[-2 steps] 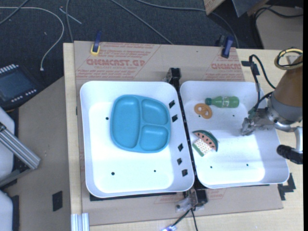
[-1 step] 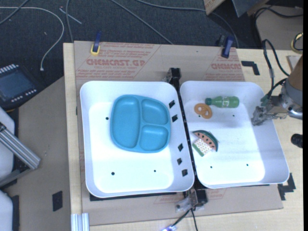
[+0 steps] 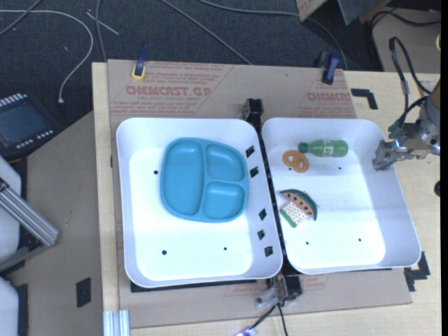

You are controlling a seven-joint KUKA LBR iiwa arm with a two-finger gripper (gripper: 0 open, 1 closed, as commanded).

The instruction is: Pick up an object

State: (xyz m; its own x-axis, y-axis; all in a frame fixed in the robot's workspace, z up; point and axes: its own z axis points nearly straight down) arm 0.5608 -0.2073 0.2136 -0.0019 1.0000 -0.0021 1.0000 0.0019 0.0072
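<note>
Over the right bin's (image 3: 399, 208) far-right rim, the hand (image 3: 383, 157), finger state unclear.

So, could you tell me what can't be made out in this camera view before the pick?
- Gripper: small and blurred at the right bin's right rim; finger state unreadable.
- Arm: cut off by the picture's right edge.
- Watermelon slice toy: its pale part is too small to identify.
- Green bottle: label too small to read.
- Pretzel: fine detail blurred.
</note>
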